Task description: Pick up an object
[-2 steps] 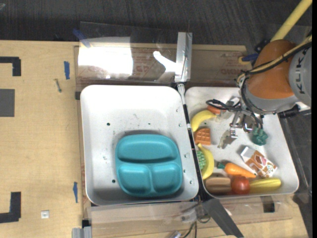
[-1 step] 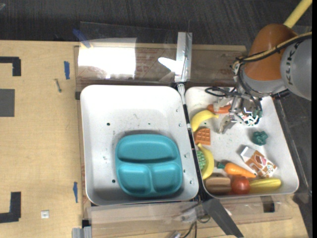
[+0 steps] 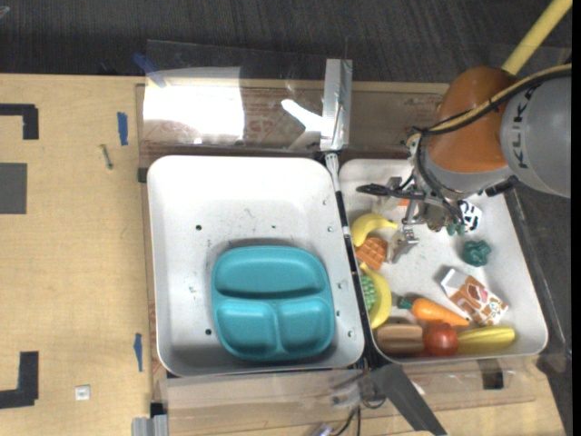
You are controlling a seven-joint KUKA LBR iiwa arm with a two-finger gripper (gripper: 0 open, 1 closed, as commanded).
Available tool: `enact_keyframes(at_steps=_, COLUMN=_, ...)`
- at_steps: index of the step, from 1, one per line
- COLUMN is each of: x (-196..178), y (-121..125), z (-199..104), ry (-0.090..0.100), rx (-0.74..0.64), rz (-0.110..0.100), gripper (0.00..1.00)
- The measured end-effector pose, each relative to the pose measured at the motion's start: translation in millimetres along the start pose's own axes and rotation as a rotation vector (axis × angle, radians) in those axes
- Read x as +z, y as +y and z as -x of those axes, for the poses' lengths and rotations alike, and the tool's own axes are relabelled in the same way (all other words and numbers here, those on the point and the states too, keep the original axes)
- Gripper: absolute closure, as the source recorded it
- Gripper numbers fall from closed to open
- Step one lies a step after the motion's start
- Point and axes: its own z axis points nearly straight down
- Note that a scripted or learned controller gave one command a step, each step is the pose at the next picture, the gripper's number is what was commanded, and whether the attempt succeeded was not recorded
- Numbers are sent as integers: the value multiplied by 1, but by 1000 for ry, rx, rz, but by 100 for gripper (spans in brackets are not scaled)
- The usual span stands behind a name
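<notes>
There, arm [image 3: 508, 125] bent over the right bin [image 3: 531, 284], claw [image 3: 405, 240] down, its spread unclear.

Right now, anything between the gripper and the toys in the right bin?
Nothing visible. The gripper hangs in the right bin just right of the yellow banana and orange piece, open bin floor below it. The carrot and tomato lie nearer the front.

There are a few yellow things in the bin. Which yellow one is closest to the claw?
The yellow banana at the upper left of the right bin, just left of the claw. The other yellow pieces lie farther down, near the bin's front edge.
</notes>
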Motion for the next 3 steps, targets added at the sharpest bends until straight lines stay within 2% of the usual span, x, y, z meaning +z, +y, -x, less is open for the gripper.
enact_keyframes(at_steps=1, x=-1, y=-1, z=-33, ry=-2, rx=-124, rz=0, gripper=0)
enact_keyframes(at_steps=2, x=-1, y=2, z=-57, ry=-5, rx=-188, rz=-1, gripper=0)
enact_keyframes(at_steps=3, x=-3, y=-3, z=-99, ry=-14, rx=-36, rz=-2, gripper=0)
